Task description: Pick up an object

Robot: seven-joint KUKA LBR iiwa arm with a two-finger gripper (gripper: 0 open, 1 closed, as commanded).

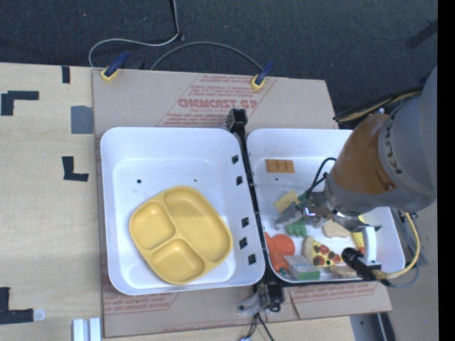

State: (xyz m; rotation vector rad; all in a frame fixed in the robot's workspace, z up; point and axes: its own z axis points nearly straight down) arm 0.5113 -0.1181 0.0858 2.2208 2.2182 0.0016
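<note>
A black divider (245,197) runs down the middle of the frame between the two white bins, and two clamps, a yellow one (111,70) at upper left and a blue one (264,72) to its right, pin the cardboard sheet (213,101) to the worktop (43,190), with thin cables looping above them. The left bin (117,155) holds one thing, a yellow divided plate (180,234) with three compartments, lying flat toward the lower middle. The right bin (306,139) is crowded at its lower half: an orange waffle-like piece (279,166) sits apart near the top, a yellow wedge (286,201) and a green piece (296,228) lie just beside the gripper, a round orange-red piece (281,245) rests near the divider, and a pizza slice (321,253) and a green-and-red flat piece (302,270) lie along the lower wall. The arm (387,162) comes in from the right and covers much of that bin. The gripper (297,214) is low among the toys, near the yellow wedge and green piece; I cannot tell how it is set, nor whether it grips anything.
</note>
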